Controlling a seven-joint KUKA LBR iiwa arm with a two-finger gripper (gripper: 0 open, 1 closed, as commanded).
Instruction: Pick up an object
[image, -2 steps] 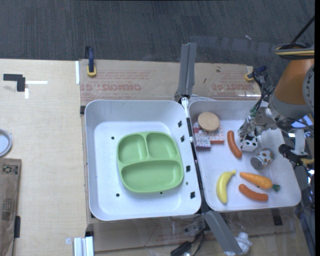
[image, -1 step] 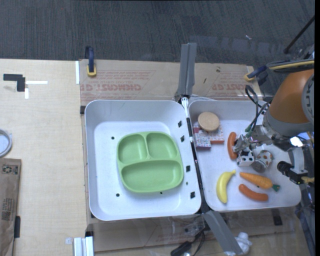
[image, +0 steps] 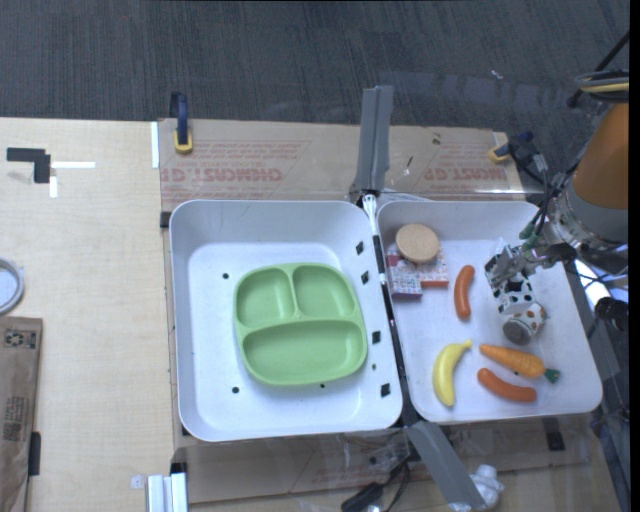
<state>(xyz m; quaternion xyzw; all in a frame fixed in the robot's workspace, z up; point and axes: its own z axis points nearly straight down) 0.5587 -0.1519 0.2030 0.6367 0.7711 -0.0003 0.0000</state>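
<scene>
Orange hotdog (image: 506, 385) nr front rim, carrot (image: 515, 361) just behind, touching.

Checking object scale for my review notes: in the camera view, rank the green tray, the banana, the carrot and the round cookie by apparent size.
Largest to smallest, as they look:
1. Green tray, by far the largest.
2. Banana and carrot: similar length, too close to rank.
3. Cookie, shorter across than either, though wider than they are thick.

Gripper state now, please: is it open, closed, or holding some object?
Gripper: cannot be told; it sits in the right bin just above the spotted cup, and its state is not clear.
</scene>
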